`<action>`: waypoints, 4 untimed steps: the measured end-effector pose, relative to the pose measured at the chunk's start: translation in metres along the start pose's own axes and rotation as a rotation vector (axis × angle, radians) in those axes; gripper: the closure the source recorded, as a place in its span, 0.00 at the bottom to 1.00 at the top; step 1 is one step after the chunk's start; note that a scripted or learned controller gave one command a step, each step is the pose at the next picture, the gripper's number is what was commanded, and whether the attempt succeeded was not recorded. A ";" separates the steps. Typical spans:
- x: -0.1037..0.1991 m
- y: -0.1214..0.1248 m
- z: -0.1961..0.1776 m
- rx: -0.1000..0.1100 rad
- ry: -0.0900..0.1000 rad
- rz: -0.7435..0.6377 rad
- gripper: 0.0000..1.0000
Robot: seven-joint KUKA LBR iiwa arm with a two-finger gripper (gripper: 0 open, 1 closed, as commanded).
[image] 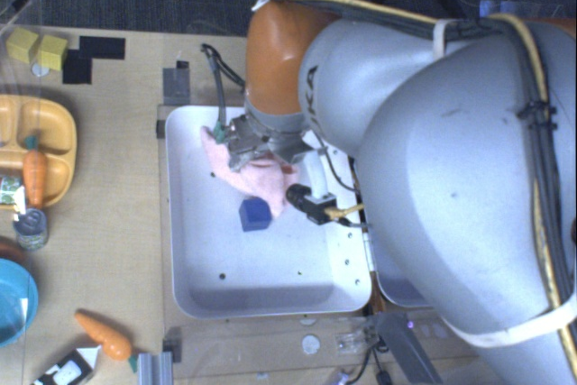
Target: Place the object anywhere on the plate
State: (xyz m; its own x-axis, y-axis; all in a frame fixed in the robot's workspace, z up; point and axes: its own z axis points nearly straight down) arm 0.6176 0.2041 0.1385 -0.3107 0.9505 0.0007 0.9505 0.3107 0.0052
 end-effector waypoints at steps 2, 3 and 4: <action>-0.068 -0.016 -0.111 -0.005 -0.003 -0.255 1.00; -0.003 -0.009 0.039 -0.009 -0.001 -0.358 1.00; -0.042 -0.003 -0.088 -0.009 -0.004 -0.592 1.00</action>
State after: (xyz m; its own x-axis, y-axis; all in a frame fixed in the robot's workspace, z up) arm 0.6276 0.1635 0.2260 -0.7880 0.6156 -0.0091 0.6155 0.7880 0.0120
